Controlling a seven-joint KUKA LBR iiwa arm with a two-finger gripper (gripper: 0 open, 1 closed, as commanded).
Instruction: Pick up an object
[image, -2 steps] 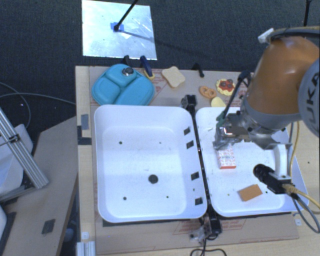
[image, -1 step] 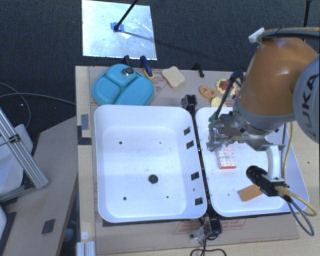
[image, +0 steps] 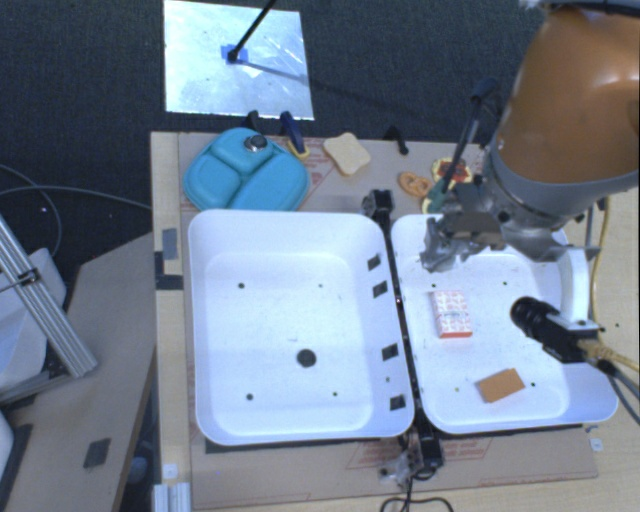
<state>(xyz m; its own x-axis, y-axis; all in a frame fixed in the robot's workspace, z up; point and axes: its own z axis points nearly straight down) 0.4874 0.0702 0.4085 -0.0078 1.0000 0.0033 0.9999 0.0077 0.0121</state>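
My gripper (image: 437, 256) hangs over the far left part of the right bin (image: 600, 400), low near its floor. A small white box with a red pattern (image: 452, 313) lies just in front of the gripper, apart from it. Near the bin's front lies a flat tan block (image: 500, 385). The left bin (image: 215, 300) holds one small dark round thing (image: 306, 357) on its floor. Nothing visible is held by the gripper.
Behind the bins on the bench lie a blue divided tray (image: 246, 172), a tan bread-shaped piece (image: 347, 153) and small orange items (image: 415, 183). The arm's large orange and grey body (image: 570, 110) covers the right bin's far right corner.
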